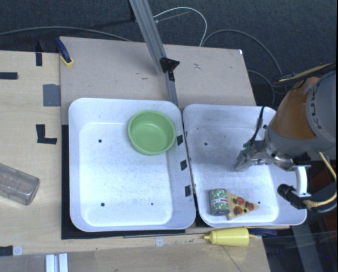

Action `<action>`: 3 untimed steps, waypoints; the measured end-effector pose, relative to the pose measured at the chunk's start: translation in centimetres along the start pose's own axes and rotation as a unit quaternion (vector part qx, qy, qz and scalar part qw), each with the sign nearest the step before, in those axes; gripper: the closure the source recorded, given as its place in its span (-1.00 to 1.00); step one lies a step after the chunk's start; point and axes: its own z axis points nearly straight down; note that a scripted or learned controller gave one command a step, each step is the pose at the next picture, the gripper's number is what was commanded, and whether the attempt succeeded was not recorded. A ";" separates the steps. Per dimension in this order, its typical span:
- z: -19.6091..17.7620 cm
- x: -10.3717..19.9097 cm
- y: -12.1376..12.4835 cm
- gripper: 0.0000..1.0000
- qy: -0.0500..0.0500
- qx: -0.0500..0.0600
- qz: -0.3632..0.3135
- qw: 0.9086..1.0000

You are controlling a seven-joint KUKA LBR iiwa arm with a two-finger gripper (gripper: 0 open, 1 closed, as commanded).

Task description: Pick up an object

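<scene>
2 bins [81, 152]; gripper [241, 163] above the right one.

green bowl [151, 132] upright, left bin's [84, 169] back-right corner

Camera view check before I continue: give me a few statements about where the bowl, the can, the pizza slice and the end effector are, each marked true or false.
1. The green bowl sits in the left bin. True.
2. The green can lies in the left bin. False: it lies in the right bin, near the front edge.
3. The toy pizza slice lies right beside the can. True.
4. The end effector is over the green bowl. False: it is over the right bin, above and apart from the can and pizza slice.
5. The yellow bottle lies inside the right bin. False: it lies on the bench just outside the bin's front edge.
</scene>
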 end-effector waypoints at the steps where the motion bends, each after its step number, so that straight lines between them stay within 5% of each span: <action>1: -6.2 -0.4 0.1 1.00 -0.001 -0.002 0.001 1.000; 3: -16.6 0.1 1.2 1.00 -0.001 -0.003 0.000 1.000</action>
